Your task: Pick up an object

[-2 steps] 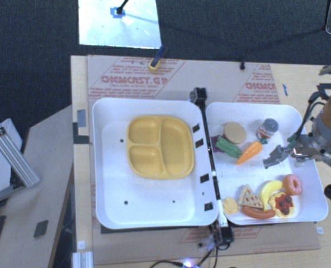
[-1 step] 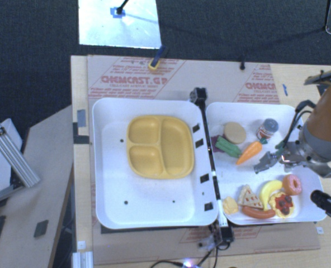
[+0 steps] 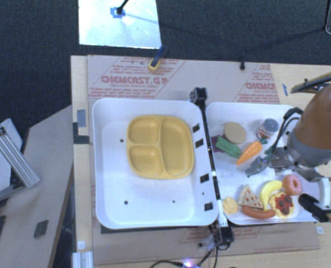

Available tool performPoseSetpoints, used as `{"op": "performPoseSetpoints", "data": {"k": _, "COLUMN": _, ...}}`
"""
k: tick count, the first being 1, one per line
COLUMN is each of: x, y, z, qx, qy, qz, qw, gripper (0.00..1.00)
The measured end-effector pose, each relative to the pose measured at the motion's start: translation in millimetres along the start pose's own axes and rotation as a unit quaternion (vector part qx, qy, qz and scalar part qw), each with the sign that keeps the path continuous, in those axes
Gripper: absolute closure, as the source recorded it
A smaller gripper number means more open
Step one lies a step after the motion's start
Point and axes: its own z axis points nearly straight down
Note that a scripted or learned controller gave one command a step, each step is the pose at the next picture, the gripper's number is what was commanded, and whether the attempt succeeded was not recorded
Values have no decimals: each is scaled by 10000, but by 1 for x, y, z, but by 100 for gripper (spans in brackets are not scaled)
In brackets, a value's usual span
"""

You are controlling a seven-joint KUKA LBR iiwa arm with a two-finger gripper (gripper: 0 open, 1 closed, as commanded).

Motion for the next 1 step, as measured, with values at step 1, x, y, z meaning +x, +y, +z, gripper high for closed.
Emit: {"op": "performPoseSetpoints", "data": {"k": 1, "x": 0, "y": 1, "z": 46, "qx": -24, "qy": -10, "qz": -1, "qw": 10000, "gripper": 0}}
